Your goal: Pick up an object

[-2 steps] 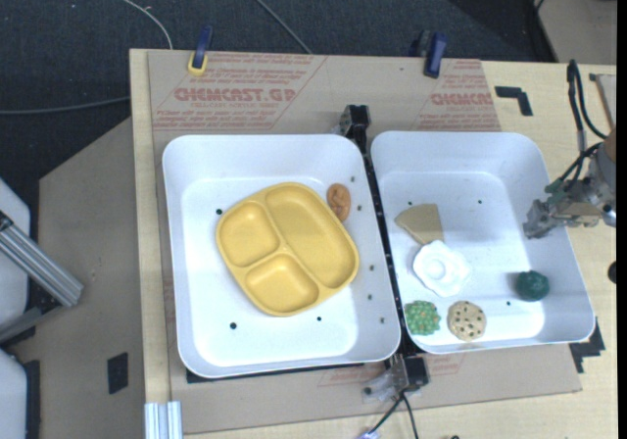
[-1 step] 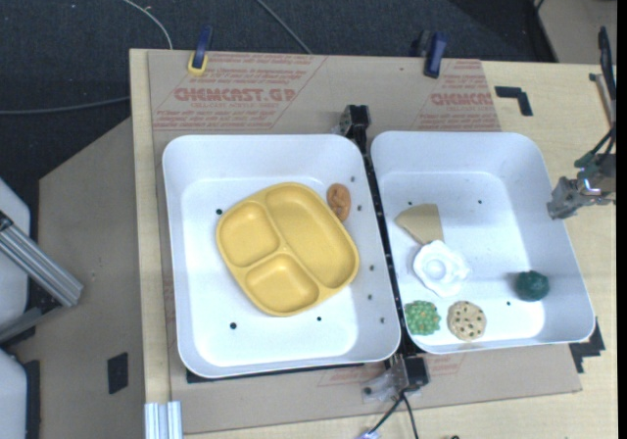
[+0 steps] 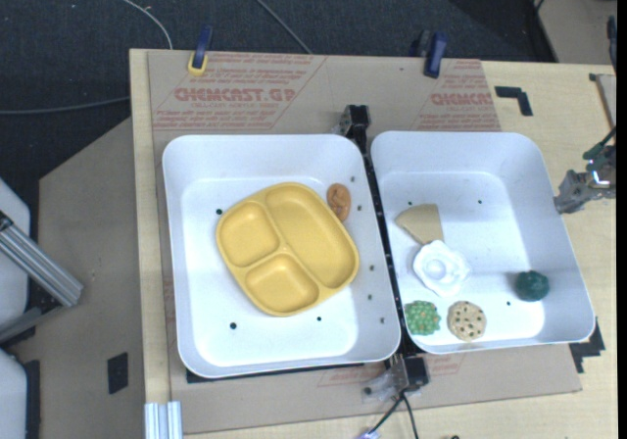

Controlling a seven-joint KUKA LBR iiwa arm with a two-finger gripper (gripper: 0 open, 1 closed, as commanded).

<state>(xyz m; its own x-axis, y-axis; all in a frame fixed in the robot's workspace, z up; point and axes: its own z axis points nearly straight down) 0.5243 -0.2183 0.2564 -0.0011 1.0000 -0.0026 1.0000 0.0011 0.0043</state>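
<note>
Gripper (image 3: 586, 182) sits at the right edge, just outside the right bin's (image 3: 549, 168) rim, nothing visibly in it; can't tell its opening state. Right bin holds a tan wedge (image 3: 421, 223), a white fried egg (image 3: 439, 268) just below it, green peas (image 3: 421, 316) and a cookie (image 3: 466, 319) side by side at the near wall, and a dark green ball (image 3: 531, 284) to the right, apart. Left bin (image 3: 196, 231) holds a yellow divided tray (image 3: 286, 247) with a small brown piece (image 3: 339, 199) touching its upper right edge.

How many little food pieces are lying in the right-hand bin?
5: a tan wedge at the upper left, a fried egg mid-bin, peas and a cookie along the near wall, a dark green piece at right.
</note>
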